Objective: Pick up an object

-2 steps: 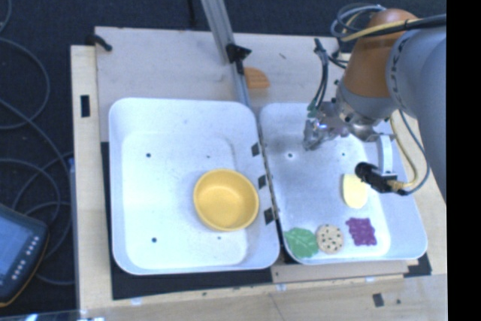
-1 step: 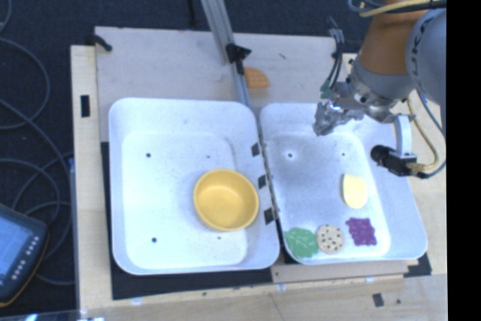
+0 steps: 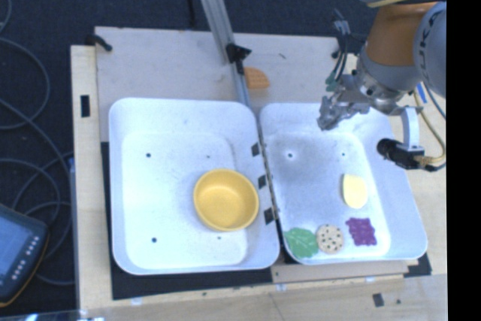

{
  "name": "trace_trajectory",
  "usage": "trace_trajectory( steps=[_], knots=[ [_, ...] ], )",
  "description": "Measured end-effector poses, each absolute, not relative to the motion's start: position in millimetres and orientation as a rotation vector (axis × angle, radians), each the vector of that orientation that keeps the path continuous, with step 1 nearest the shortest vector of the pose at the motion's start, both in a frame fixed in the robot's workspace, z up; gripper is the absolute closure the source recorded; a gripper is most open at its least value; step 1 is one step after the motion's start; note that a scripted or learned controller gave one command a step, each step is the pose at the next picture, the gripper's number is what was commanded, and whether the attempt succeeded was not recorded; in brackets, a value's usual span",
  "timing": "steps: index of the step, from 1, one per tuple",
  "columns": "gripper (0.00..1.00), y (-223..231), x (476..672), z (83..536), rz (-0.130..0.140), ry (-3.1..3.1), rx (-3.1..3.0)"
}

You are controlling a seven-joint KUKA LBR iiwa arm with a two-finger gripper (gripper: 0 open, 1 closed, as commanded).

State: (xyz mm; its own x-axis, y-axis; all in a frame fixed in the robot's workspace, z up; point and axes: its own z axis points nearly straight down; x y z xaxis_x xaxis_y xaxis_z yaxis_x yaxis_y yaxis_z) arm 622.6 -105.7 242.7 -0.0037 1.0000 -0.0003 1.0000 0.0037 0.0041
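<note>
Nearest my camera, along the front wall of the right bin (image 3: 391, 162), I see a green piece (image 3: 301, 241), a speckled cookie (image 3: 329, 237) and a purple piece (image 3: 361, 231) in a row, with a pale yellow piece (image 3: 355, 191) just behind them. A yellow bowl (image 3: 225, 199) sits in the left bin (image 3: 143, 124). My gripper (image 3: 331, 116) hangs over the right bin's back edge, well apart from all of them; I can't tell how wide the claw is, and I see nothing in it. I'd go for the pale yellow piece: it stands apart from the others, looks light and probably smooth, so I'd pinch it across its narrow width.
</note>
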Motion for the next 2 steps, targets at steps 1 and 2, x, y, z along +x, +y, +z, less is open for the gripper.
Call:
trace_trajectory(
  steps=[1, 2],
  knots=[
    [1.0, -68, 603.1, 247, 0.002, 2.227, 2.216],
    [1.0, -12, 576.7, 247, 0.002, 2.23, 2.214]
  ],
)
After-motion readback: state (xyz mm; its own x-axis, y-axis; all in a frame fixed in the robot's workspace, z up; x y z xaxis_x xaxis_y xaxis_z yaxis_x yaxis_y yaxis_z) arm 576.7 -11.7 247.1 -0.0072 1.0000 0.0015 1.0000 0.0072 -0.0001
